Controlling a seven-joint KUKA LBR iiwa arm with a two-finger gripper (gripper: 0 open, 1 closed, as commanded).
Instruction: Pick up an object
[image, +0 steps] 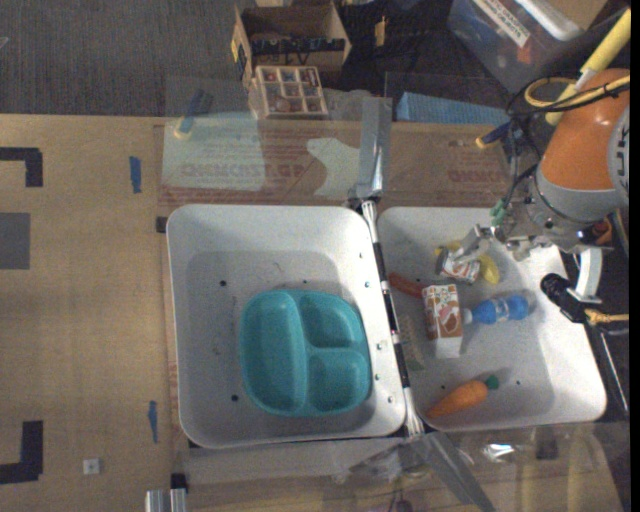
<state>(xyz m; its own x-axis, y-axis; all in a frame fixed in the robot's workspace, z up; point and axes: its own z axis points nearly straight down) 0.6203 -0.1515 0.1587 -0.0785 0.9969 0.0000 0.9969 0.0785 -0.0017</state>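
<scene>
Hovering at the right bin's (560, 400) far right corner, the pincer (497, 232) hangs beside a small packet (460, 265), its grip hard to tell, a carrot (464, 397) near the front edge.

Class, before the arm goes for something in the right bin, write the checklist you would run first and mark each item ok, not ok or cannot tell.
1. Targets present in the right bin: carrot, carton, bottle. Ok.
2. Carrot lies apart from the other items, with room around it. Ok.
3. Carton and bottle separated: they look touching. Not ok.
4. End effector above the right bin, near its far edge. Ok.
5. End effector open and ready: cannot tell.
6. Small items near the end effector identifiable: cluttered and blurred. Cannot tell.
</scene>
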